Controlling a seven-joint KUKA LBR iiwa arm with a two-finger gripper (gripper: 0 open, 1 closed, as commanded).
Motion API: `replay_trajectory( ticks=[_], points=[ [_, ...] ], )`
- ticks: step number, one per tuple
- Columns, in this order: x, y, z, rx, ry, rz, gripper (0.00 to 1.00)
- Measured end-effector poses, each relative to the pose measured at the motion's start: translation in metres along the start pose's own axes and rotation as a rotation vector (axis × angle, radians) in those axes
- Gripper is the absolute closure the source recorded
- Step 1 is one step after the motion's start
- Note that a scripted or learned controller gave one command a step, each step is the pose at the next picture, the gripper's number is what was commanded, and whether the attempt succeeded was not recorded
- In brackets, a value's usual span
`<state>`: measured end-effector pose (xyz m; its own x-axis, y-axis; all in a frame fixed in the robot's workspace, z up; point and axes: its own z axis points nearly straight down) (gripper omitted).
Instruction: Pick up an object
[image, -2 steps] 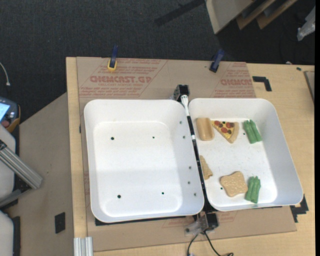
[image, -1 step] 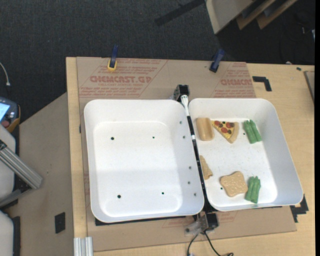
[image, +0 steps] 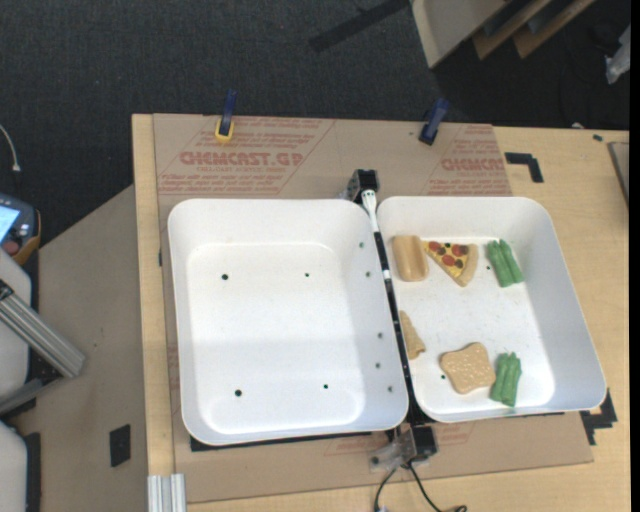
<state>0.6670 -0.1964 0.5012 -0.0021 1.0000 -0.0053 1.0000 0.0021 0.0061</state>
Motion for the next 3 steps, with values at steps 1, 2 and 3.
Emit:
replay_trajectory(
  ticks=[1, 2, 3],
  points=[
    [0.001, 0.001, -0.011, -0.006, -0.004, -0.001, 1.00],
    [0.001, 0.001, -0.011, -0.005, -0.003, -0.001, 0.00],
    [0.001, 0.001, -0.023, -0.011, -0.007, -0.002, 1.00]
  ],
)
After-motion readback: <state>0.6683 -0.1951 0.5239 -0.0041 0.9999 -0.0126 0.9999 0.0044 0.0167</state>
